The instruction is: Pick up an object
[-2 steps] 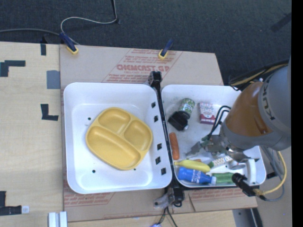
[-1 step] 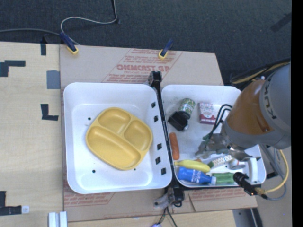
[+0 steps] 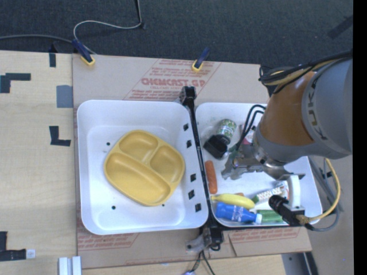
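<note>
Now | step: reach, nothing lifted | gripper [image 3: 234,169] low in right bin [image 3: 314,176], grip state can't tell | nearest object: black lump [image 3: 216,146] at its 10 o'clock | next: descend, close.

Grey arm [image 3: 309,119] reaching from right, wrist angled downward

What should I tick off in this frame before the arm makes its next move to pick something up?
1. Gripper over the right bin: ok.
2. Fingers open or shut: cannot tell.
3. Anything held: cannot tell.
4. Candidates nearby: ok, black object, green can, orange carrot.
5. Yellow banana and blue bottle crowded together at the near wall: not ok for a clean grasp.
6. Yellow divided plate lies alone in the left bin: ok.
</note>
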Robot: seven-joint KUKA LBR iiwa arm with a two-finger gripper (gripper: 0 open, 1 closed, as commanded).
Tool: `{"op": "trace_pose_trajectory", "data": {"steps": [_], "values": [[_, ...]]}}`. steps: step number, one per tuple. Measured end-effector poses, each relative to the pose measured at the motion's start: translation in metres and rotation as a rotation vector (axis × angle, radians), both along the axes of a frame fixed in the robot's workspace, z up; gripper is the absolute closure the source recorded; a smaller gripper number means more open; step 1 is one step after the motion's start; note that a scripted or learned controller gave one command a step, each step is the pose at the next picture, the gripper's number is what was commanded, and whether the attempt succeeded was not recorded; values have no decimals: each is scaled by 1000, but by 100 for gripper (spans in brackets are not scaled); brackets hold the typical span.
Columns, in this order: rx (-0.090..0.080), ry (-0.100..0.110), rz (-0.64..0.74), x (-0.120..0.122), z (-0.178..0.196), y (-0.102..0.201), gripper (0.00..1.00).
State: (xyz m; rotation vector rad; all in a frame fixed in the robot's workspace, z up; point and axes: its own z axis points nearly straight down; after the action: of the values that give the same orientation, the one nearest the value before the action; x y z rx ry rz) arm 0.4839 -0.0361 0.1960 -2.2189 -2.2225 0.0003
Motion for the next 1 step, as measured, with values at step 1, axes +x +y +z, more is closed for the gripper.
{"op": "trace_pose_trajectory", "data": {"steps": [1], "values": [[0,1,1,0,9,0,100]]}}
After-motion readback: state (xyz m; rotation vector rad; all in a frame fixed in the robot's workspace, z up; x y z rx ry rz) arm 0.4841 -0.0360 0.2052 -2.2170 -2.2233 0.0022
